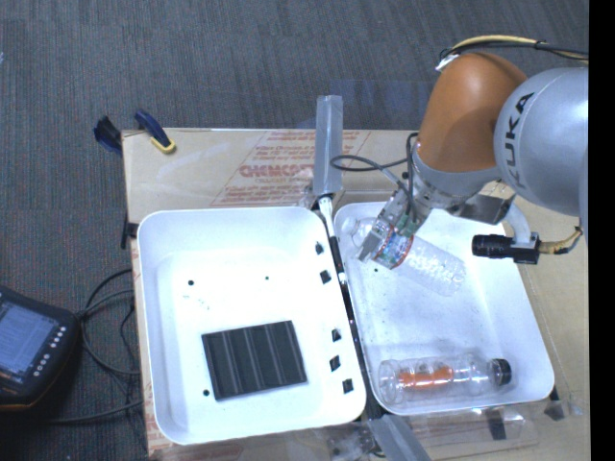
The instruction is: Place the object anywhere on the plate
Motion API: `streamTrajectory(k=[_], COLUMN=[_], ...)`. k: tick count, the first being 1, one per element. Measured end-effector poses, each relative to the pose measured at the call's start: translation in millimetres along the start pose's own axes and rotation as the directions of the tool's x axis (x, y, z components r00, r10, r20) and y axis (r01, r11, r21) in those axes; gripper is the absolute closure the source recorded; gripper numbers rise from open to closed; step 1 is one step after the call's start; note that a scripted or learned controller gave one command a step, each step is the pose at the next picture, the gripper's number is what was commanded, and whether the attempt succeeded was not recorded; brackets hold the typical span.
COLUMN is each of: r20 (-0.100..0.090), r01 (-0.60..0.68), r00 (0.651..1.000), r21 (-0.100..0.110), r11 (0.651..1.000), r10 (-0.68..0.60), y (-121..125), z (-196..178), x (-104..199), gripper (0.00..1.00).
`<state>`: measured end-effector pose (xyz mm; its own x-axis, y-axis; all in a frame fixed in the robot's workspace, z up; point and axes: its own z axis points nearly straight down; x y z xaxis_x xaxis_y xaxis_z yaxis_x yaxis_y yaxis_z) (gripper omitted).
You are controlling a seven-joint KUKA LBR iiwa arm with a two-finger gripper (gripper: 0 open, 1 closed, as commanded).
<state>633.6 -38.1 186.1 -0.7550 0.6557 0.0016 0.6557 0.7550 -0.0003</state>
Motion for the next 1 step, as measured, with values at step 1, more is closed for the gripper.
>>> streamTrajectory(k=[1], r20=[0.001], r01=[0.347], r00=[0.938], r21=[-0.001], r11=[0.938], r10=[-0.347], y=[-5.7], z=[-67.8], x=[12.2], gripper=[1.0])
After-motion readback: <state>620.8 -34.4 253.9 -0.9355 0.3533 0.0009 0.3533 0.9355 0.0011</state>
